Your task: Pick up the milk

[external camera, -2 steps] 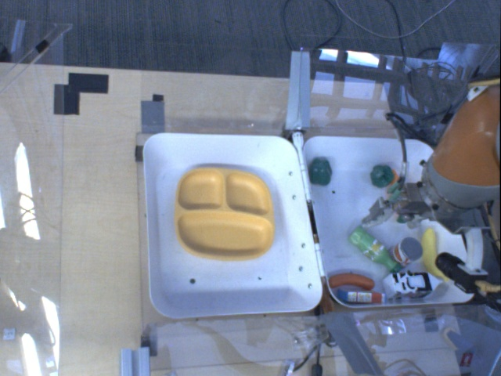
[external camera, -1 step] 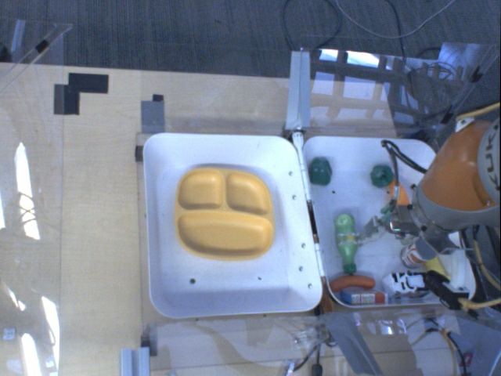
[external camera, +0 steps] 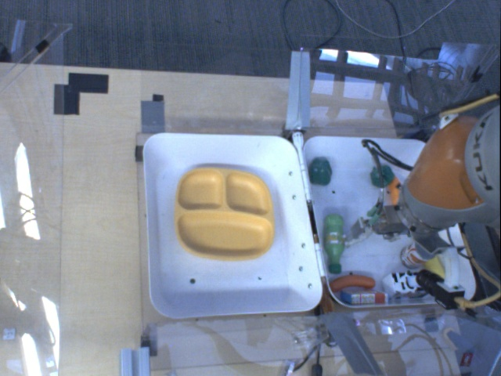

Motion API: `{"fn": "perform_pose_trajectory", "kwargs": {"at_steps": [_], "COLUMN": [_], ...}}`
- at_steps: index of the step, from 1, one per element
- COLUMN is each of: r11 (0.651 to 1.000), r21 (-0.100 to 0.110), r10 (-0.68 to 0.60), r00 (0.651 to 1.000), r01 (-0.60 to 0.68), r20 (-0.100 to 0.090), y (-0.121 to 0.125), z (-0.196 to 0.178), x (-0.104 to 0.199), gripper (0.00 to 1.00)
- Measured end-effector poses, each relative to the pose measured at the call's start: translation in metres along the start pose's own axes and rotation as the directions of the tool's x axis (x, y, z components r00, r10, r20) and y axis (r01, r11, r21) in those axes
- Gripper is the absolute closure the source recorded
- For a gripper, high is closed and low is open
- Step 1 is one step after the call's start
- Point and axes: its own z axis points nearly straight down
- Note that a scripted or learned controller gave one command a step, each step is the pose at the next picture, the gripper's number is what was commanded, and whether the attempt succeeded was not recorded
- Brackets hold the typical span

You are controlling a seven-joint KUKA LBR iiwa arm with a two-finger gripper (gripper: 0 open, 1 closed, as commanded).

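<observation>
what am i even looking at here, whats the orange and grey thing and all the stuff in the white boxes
One camera above a wooden bench looks down at a slant. The orange and grey thing is a robot arm reaching in from the right. Its gripper hangs over the right bin; I cannot tell whether it holds anything. The left bin holds a yellow divided tray. The right bin holds a green bottle, a dark green lump, a red item and a black-and-white carton, probably the milk it should pick up.
</observation>
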Motion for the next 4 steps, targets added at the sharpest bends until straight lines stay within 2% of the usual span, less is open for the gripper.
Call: {"fn": "perform_pose_trajectory", "kwargs": {"at_steps": [1, 2, 3, 4], "r11": [0.999, 1.000, 1.000, 0.983], "r21": [-0.002, -0.001, -0.007, -0.024], "r10": [0.053, -0.005, -0.006, 0.184], "r00": [0.999, 1.000, 1.000, 0.983], "r01": [-0.053, 0.005, 0.006, -0.183], "r20": [0.002, 0.001, 0.003, 0.010], "y": [-0.026, -0.027, -0.025, -0.005], "z": [-0.044, 0.011, 0.000, 0.020], "x": [-0.059, -0.068, -0.068, -0.059], "gripper": [0.00, 0.00, 1.00, 1.00]}}
